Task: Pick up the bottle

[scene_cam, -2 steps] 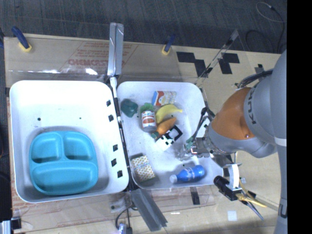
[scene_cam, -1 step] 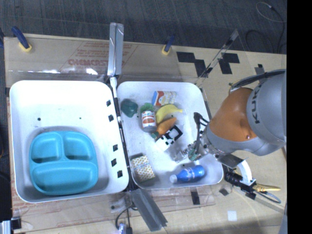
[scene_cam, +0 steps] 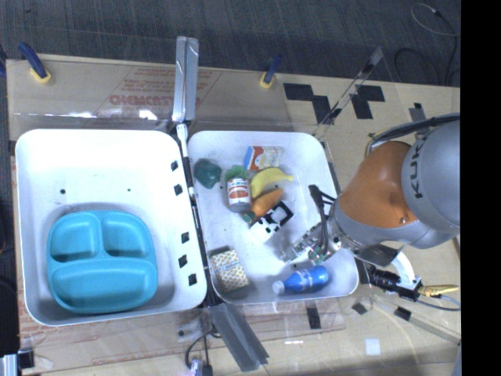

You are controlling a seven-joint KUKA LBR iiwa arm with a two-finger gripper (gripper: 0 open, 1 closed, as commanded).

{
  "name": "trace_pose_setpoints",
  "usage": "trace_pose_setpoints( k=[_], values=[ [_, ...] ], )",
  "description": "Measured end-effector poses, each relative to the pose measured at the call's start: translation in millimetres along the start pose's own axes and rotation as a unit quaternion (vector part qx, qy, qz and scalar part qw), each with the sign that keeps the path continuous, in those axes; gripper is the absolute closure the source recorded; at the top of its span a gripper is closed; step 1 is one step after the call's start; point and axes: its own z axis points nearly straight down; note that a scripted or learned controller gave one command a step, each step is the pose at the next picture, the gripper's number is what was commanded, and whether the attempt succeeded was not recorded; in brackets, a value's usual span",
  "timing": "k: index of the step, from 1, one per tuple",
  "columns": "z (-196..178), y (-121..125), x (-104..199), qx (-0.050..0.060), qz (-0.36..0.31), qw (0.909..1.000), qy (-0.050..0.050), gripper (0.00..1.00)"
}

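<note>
A blue bottle (scene_cam: 305, 280) with a white cap lies on its side at the front of the right bin (scene_cam: 329, 167), cap pointing left. My gripper (scene_cam: 311, 246) hangs just above and behind the bottle, close to the bin's right wall. Its metal fingers are tangled with wires in the view, and I cannot make out their spacing. Nothing shows between them.
The right bin also holds a banana (scene_cam: 270, 180), a carrot (scene_cam: 266, 200), a can (scene_cam: 239, 193), a teal lump (scene_cam: 207, 172), a snack box (scene_cam: 262, 157), a black-and-white block (scene_cam: 272, 219) and a patterned sponge (scene_cam: 228, 269). A blue divided tray (scene_cam: 102, 258) lies in the left bin (scene_cam: 31, 163).
</note>
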Motion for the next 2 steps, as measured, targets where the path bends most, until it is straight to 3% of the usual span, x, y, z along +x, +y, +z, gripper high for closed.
trace_pose_setpoints(
  k=[2],
  values=[
    [-15.2, 1.1, 0.5, 0.002, -0.005, 1.0, 0.003, 1.0]
  ],
)
